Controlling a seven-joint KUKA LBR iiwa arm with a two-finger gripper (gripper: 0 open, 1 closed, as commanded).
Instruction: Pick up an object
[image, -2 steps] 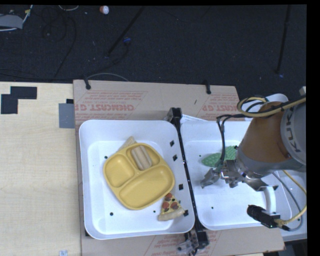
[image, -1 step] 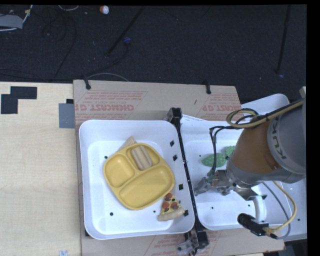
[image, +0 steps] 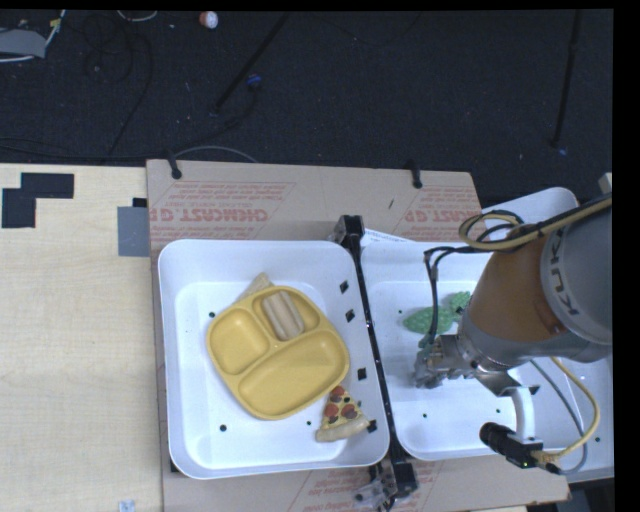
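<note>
The arm (image: 530, 300) reached in from the right and hung low over the right bin (image: 440, 440). The left bin (image: 200, 440) held a yellow divided plate (image: 290, 375), with a tan bun-like piece (image: 283, 314) lying in one of its upper compartments. A pizza slice (image: 342, 418) lay just beside the plate's lower edge, near the divider between the bins. In the right bin a green leaf (image: 432, 318) lay close above the gripper (image: 432, 368); whether the gripper was wide, narrow or holding anything could not be told.
</note>
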